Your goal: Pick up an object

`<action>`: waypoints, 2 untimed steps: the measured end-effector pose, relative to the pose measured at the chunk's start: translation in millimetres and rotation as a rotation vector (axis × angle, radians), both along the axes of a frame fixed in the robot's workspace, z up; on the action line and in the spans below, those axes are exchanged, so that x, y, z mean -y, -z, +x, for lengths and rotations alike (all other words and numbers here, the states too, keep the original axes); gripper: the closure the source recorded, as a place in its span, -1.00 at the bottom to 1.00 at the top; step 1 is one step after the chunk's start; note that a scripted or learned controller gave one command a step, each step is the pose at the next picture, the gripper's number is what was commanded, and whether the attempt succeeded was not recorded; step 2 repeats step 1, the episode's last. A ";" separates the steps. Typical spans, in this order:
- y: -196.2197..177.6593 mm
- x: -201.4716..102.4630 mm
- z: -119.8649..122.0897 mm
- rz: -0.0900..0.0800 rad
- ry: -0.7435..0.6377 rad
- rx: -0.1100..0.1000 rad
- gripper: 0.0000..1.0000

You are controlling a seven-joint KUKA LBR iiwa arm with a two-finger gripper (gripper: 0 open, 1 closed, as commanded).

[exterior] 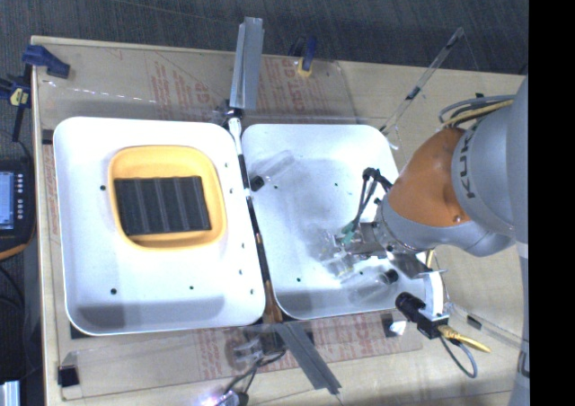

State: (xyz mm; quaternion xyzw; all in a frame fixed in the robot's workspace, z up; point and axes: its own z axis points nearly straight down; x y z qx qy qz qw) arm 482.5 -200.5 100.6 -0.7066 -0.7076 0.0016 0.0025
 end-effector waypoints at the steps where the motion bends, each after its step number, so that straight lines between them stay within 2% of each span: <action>1: -93.3 -30.5 47.6 0.000 0.056 0.003 1.00; 2: -93.3 -30.5 47.6 0.000 0.056 0.003 1.00</action>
